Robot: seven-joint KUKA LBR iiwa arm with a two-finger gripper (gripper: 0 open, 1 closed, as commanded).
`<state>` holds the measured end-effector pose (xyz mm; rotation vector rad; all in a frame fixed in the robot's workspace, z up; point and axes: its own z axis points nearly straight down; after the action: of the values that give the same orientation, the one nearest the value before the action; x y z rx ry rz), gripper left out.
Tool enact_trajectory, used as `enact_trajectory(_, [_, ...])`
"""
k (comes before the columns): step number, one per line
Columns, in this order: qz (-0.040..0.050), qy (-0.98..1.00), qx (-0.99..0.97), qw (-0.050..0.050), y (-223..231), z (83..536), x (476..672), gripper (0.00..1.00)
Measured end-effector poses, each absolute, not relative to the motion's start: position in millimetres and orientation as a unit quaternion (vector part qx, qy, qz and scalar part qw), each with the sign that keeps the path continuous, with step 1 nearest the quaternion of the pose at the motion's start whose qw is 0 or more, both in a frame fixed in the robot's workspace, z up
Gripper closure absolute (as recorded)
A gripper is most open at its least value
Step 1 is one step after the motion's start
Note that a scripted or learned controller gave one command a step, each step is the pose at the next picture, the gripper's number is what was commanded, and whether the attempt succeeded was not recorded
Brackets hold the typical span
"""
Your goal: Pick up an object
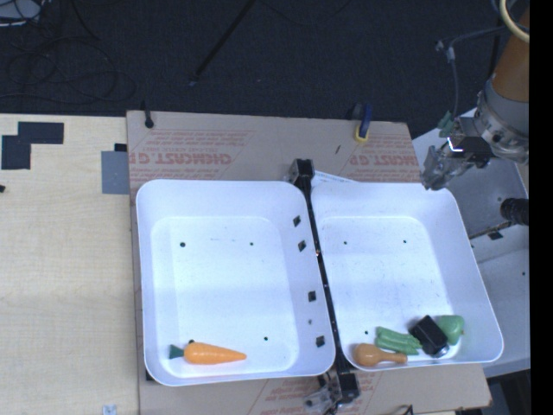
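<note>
Two white bins sit side by side. Left bin: one orange carrot lying flat by its near wall. Right bin: near corner holds a cluster touching each other — green bean pod, black block, green lump, orange gourd. Gripper hangs outside the right bin, just past its far right corner, nothing between fingers; opening can't be told.
</note>
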<state>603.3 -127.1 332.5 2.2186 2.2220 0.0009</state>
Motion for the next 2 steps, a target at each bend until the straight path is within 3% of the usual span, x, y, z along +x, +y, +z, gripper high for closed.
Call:
enact_trajectory(1, [-0.0022, 0.706, 0.708, -0.003, -142.5, 291.5, 585.3, 1.00])
enact_trajectory(2, [0.0004, 0.708, 0.707, 0.001, -135.3, 320.5, 607.1, 1.00])
